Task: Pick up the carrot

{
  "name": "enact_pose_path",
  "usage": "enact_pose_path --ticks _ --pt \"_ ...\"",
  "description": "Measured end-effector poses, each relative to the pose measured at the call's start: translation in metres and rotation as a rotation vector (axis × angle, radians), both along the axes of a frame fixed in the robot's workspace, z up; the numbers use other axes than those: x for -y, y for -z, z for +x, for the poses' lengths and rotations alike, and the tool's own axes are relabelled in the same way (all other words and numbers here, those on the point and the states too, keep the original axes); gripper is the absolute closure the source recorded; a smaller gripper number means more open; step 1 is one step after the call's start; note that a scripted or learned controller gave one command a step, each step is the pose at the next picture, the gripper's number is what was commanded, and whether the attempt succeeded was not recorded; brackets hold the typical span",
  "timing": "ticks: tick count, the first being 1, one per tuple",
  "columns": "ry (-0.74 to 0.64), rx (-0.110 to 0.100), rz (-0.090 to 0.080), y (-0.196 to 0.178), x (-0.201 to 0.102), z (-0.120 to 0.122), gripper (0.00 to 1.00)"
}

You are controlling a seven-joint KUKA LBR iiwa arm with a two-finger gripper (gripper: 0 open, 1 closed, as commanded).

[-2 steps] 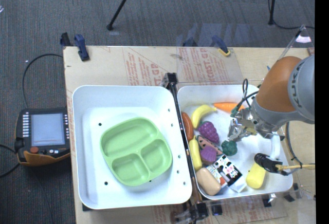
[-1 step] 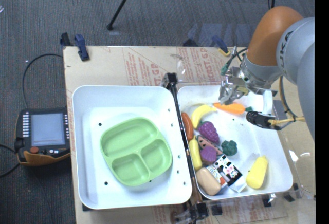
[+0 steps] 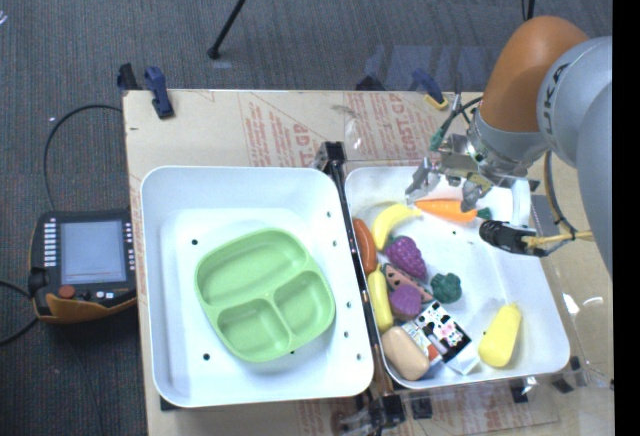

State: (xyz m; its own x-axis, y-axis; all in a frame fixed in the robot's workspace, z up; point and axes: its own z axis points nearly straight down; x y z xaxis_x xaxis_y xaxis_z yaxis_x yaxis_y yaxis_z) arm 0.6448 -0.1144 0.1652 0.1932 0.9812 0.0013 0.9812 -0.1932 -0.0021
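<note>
Orange carrot (image 3: 446,210) lies sideways right under the spread hand (image 3: 446,186), its fingers on either side.

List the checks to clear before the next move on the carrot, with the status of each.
1. Carrot located, in the right bin near its far wall: ok.
2. Gripper positioned over the carrot: ok.
3. Carrot seen between the fingers: cannot tell.
4. Carrot clear of neighbours: not ok, the banana lies right beside its tip.
5. Cable hanging by the wrist stays off the carrot: ok.
6. Carrot lifted off the bin floor: cannot tell.
</note>
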Motion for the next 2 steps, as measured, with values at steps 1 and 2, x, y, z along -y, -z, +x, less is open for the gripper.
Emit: enact_pose_path --ticks 1,2 --pt "0.018 -0.006 0.001 0.081 0.01 -0.009 0.0" --pt "0.02 -0.003 0.002 0.069 0.01 -0.007 1.0"
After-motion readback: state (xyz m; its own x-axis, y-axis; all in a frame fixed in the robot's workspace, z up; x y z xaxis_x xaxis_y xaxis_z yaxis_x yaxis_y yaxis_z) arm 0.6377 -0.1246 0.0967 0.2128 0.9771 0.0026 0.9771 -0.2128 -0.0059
